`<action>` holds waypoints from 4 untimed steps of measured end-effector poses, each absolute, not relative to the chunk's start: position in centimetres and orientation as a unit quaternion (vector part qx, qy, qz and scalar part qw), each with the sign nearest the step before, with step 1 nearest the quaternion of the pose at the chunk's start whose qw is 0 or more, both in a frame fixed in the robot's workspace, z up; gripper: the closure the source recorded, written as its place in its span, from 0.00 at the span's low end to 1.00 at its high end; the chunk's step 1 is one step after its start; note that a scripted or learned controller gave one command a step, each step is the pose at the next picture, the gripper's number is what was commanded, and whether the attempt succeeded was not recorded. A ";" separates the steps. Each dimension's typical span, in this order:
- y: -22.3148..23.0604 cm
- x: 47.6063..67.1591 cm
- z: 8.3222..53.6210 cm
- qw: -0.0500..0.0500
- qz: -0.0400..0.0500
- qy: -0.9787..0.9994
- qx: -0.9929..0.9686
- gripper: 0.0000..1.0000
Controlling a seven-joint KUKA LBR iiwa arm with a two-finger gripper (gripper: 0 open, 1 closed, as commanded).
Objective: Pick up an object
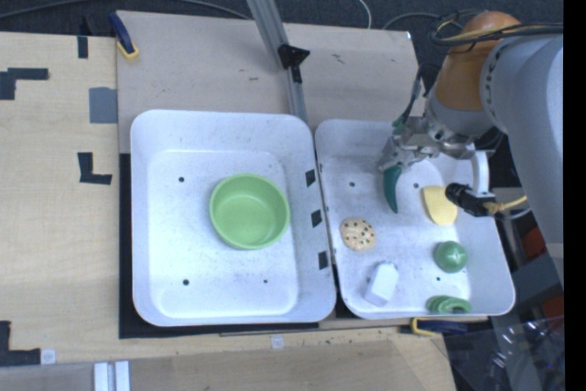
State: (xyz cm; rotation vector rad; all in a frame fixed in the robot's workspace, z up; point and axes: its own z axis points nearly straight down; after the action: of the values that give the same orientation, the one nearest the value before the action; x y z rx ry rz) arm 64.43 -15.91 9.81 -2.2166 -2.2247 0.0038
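Over the right bin [352, 135], you see the tool [400, 162] at a dark green curved piece [391, 190]; whether it grips, I cannot tell. This piece looks light, stiff and smooth, so take it across its narrow middle.

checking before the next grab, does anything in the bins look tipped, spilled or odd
Nothing looks spilled or broken. The green bowl sits upright in the left bin. In the right bin, the cookie, white block, yellow piece and green pieces lie apart. The hand is right at a dark teal piece.
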 end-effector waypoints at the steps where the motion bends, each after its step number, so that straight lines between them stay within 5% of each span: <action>1: -16.0 64.0 14.2 -0.001 -0.001 -0.707 -0.707 1.00; 3: -16.7 64.8 24.4 -0.002 -0.001 -0.708 -0.706 1.00; 4: -11.4 63.2 23.5 0.001 0.000 -0.709 -0.705 1.00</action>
State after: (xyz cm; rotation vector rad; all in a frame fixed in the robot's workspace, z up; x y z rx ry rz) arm 63.24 -11.36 23.45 -2.2139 -2.2259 0.0008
